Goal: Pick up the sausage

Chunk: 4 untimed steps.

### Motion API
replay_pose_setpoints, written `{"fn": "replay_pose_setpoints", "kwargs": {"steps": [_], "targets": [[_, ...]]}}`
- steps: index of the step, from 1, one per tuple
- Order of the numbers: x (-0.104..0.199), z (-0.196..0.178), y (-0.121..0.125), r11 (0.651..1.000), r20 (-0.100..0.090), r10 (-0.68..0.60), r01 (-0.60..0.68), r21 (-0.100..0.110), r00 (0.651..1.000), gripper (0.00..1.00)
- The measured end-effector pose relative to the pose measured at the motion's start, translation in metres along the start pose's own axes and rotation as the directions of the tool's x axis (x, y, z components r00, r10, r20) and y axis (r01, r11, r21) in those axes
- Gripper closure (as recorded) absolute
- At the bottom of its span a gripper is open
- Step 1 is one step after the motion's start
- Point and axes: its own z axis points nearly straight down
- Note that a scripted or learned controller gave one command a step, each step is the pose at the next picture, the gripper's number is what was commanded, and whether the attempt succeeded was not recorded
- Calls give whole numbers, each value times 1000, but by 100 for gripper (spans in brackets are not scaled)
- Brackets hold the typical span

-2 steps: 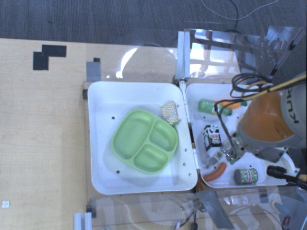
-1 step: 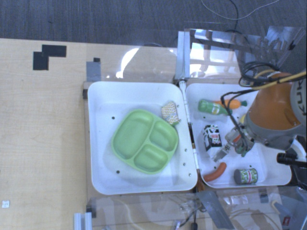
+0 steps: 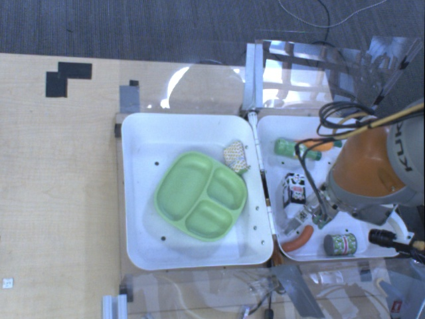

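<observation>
The reddish-orange curved sausage (image 3: 297,239) lies at the right white bin's (image 3: 269,145) near edge; the metal claw (image 3: 312,216) hangs just above-right of it, apparently positioned to grasp, its state unclear.

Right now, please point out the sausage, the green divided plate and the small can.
sausage (image 3: 297,239): camera view, middle of its reddish body.
green divided plate (image 3: 174,190): camera view, floor of its large left compartment.
small can (image 3: 340,244): camera view, its green-patterned side.
</observation>
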Motion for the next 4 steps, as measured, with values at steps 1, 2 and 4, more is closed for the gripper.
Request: {"fn": "replay_pose_setpoints", "kwargs": {"steps": [1, 2, 4], "targets": [[-2, -13, 3, 1000, 7, -2, 2, -8, 1000, 100], [24, -96, 32, 1000, -7, -6, 6, 3, 1000, 100], [-5, -11, -1, 1000, -10, 18, -18, 7, 1000, 0]]}}
